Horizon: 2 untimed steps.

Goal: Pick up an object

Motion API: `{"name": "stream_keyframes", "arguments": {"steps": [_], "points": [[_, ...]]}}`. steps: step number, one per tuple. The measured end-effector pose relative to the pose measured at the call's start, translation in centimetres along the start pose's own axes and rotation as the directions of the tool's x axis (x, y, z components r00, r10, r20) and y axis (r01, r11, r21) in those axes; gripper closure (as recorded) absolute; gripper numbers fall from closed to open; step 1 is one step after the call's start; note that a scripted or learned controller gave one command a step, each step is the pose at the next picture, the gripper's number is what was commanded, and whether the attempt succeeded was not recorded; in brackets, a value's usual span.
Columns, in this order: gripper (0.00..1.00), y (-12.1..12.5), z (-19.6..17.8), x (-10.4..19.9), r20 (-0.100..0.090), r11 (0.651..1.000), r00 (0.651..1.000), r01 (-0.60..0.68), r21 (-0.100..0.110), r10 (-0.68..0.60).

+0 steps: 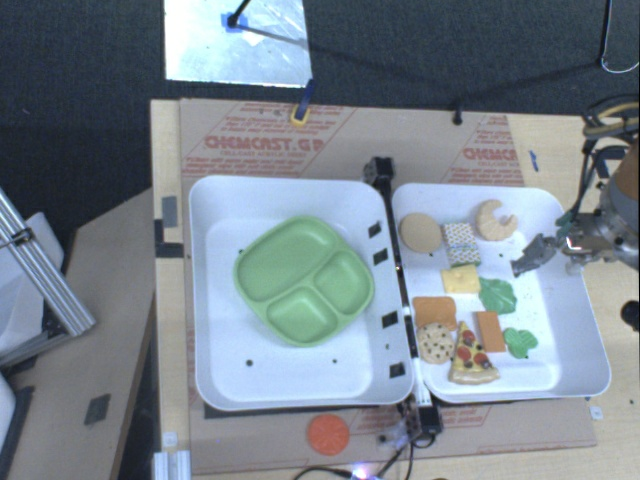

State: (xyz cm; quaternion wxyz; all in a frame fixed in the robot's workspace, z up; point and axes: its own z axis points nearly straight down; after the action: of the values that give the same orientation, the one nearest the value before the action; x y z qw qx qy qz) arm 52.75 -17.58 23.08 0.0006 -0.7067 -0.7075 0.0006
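The arm (618, 208) is cut off by the right edge, so most of it lies out of frame. Its gripper (532, 255) is a dark blur over the right bin (585, 353), too unclear to tell how the fingers stand. A metal frame (35, 268) is cropped at the left edge.

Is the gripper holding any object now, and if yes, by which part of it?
Nothing is seen held. The gripper hangs at the right side of the right bin, near the green lettuce piece, with no object between its fingers.
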Motion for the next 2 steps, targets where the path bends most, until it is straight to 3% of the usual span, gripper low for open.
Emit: {"name": "stream_keyframes", "arguments": {"steps": [2], "points": [[0.00,0.0,10.5,-0.2,-0.001,1.000,1.000,0.000,0.002,0.000]]}}
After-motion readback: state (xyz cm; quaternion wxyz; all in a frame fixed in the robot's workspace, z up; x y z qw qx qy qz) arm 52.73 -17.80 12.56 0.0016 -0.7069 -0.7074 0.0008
